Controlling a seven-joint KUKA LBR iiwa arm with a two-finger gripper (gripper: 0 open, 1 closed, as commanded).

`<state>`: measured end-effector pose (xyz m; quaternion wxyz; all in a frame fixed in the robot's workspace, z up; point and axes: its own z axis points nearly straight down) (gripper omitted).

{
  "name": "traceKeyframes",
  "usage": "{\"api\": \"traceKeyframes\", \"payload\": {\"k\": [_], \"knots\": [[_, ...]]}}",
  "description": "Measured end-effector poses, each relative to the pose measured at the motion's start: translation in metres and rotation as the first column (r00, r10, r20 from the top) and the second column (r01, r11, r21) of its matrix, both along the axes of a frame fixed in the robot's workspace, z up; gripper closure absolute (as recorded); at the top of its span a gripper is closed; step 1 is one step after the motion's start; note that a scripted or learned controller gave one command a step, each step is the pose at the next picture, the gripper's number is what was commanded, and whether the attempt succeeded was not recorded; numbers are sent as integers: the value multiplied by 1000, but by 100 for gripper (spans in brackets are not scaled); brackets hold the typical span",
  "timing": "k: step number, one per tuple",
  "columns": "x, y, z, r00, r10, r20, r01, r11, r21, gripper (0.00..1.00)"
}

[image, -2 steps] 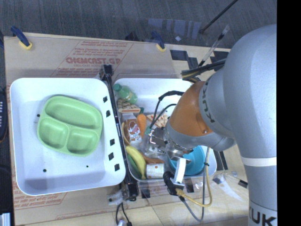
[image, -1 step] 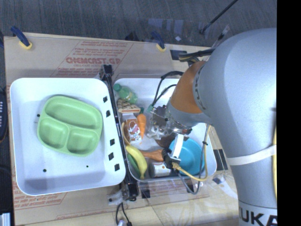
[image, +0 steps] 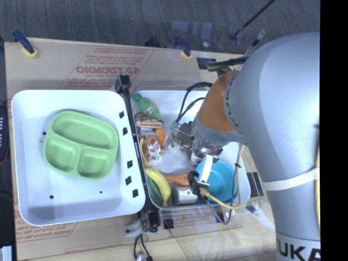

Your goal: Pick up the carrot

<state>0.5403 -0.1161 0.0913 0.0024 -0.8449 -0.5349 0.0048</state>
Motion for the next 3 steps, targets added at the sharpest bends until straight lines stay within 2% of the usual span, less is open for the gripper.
{"api": "traceKeyframes", "payload": {"k": [1, 2, 3], "knots": [[53, 19, 0, 978, -208, -4, 208, 978, -3, 0], [-64, 7, 43, 895, -446, -8, 446, 895, 6, 0], [-59, 14, 13, 977, -213, 23, 213, 977, 4, 0]]}}
